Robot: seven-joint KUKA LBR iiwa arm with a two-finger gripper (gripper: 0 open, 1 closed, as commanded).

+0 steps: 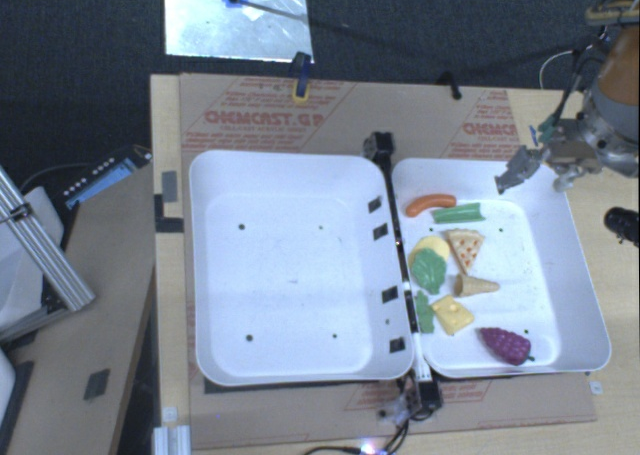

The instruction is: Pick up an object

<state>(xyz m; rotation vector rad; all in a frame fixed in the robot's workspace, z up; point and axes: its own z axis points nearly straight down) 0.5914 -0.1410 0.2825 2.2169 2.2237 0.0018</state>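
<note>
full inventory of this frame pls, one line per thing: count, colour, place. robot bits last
left bin: 1, white, left half of the bench
right bin: 1, white, right half, holding the toy food
sausage: 1, orange-red, top of the right bin
green stick: 1, green, just below the sausage
pizza slice: 1, tan with red spots, middle of the right bin
leafy piece: 1, green, left of the pizza slice, over a yellow round piece
cone: 1, tan, below the pizza slice
cheese wedge: 1, yellow, lower left of the right bin
grapes: 1, purple, bottom of the right bin
cardboard sheet: 1, brown, under both bins
gripper: 1, grey, above the right bin's top right corner
</note>
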